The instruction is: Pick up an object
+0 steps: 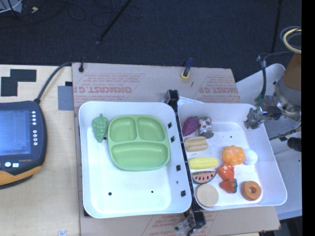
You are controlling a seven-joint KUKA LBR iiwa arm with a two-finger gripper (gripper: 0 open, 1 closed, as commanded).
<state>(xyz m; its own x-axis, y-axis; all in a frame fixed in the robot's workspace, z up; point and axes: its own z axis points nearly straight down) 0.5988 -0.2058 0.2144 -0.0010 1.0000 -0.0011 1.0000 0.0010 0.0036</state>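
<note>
- Two shallow white bins sit side by side on a cardboard-covered bench, seen from above at a slant.
- At far left, a handheld control pendant (19,140) with a dark screen and orange trim rests on the wooden bench top.
- Inside the left bin (128,195), a bunch of green toy grapes (100,127) lies against the left side of a green divided plate (139,142), which has three compartments.
- A black divider (178,146) marks where the two bins meet.
- Inside the right bin (268,181), toy food crowds the left and centre: a purple grape cluster (191,126) and a small can (205,127) at the top, a hot dog (196,143) just below them, then a yellow corn cob (203,162), a watermelon slice (203,176) and a round beige cookie (207,195) near the front wall.
- Further right lie an orange pumpkin (233,155), touching a white egg (250,157); below them a red strawberry (226,171) and a red pepper (229,185); then a glazed doughnut (251,190).
- At far right, the gripper (252,117) hangs over the right bin's upper right corner, well apart from the toys, on the grey arm with its orange band (294,73).
- Nothing sits between the fingers; whether they are spread or closed cannot be told from this angle.
</note>
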